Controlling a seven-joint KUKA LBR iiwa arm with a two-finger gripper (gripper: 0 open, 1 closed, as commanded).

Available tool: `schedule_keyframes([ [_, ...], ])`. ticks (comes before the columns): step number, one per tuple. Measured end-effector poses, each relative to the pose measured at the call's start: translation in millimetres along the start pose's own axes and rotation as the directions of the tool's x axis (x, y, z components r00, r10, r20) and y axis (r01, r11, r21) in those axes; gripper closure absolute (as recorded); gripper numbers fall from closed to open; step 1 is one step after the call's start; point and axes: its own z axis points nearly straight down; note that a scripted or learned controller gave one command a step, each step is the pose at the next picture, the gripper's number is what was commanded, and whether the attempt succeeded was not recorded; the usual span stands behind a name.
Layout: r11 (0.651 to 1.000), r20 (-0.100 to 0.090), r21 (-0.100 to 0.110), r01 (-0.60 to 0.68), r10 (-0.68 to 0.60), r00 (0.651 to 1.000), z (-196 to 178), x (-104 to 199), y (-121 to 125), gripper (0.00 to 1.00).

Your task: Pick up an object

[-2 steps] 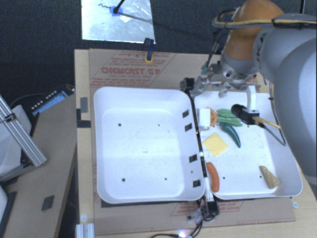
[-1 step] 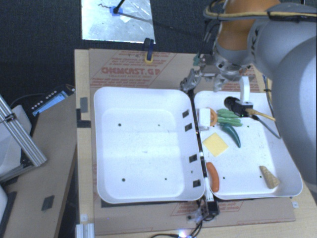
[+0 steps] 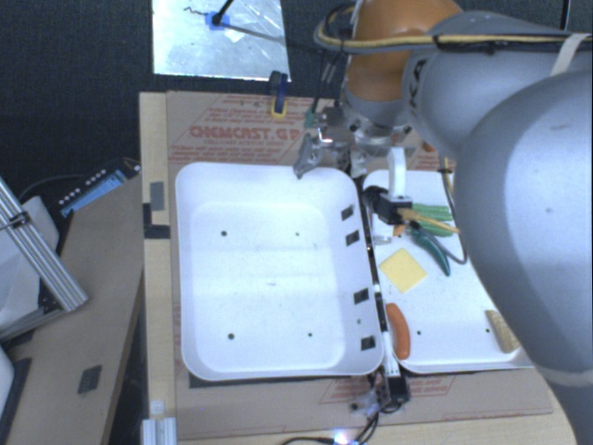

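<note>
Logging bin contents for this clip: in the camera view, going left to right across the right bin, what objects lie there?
Orange sausage-shaped toy → yellow square block → green-handled pliers → small tan wooden piece beside the arm.

Pliers [image 3: 428, 233], square block [image 3: 403, 270] and sausage [image 3: 399, 329] lie in the right bin [image 3: 445, 355].

Arm [image 3: 519, 202] covering much of the right bin [image 3: 445, 355], green-handled pliers [image 3: 431, 235] partly hidden, wooden piece [image 3: 501, 331] half hidden

Two white bins [image 3: 269, 276], one yellow square [image 3: 403, 270], one orange sausage [image 3: 399, 329].
</note>
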Motion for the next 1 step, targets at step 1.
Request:
schedule_keyframes([
  [1, 1.0, 0.0, 0.005, 0.001, -0.001, 1.0, 66.2, 97.1, -1.2, 0.0],
])
